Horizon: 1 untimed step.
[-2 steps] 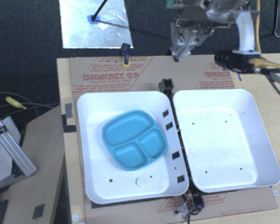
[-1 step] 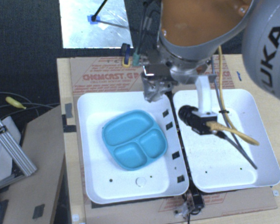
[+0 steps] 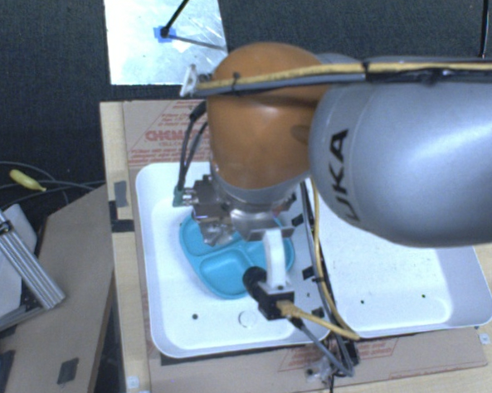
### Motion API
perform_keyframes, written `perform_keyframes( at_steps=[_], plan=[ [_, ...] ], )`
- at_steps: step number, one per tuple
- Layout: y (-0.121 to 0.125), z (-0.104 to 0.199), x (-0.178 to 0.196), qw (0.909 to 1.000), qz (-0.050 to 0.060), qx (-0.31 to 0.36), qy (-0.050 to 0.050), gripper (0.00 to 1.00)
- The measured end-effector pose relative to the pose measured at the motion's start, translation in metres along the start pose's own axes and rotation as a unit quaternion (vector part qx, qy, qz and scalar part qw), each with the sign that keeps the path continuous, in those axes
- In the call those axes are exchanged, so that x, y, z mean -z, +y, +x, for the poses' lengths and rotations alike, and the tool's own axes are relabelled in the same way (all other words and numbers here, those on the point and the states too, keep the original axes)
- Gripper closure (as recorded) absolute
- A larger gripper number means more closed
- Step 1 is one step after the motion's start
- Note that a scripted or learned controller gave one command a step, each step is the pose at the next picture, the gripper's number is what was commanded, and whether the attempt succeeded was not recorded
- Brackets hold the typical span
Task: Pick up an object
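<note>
Reaching in from the right, grey arm (image 3: 392,141) with orange band (image 3: 257,108) hangs over the left white bin (image 3: 161,238). Gripper (image 3: 223,226) low inside that bin, right above a blue compartment tray (image 3: 221,272) lying flat on the bin floor, largely hidden by the wrist. Cannot tell its state. Right white bin (image 3: 402,294) alongside, touching the left one.

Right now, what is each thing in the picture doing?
Arm: reaching in over the left bin, covering much of it.
Blue tray: lying flat in the left bin, partly hidden under the wrist.
Left bin: on the bench, holding the blue tray.
Right bin: beside the left bin, partly under the arm.
</note>
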<state>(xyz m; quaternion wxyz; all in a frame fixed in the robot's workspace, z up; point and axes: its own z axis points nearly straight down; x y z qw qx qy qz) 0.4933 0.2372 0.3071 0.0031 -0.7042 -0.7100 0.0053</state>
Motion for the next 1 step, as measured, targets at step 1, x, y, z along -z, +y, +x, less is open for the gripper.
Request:
perform_keyframes(
  at_steps=[1],
  plan=[
    [0.0851,-0.0059,0.0174,0.9999,-0.01,-0.004,0.003,1.0]
  ],
)
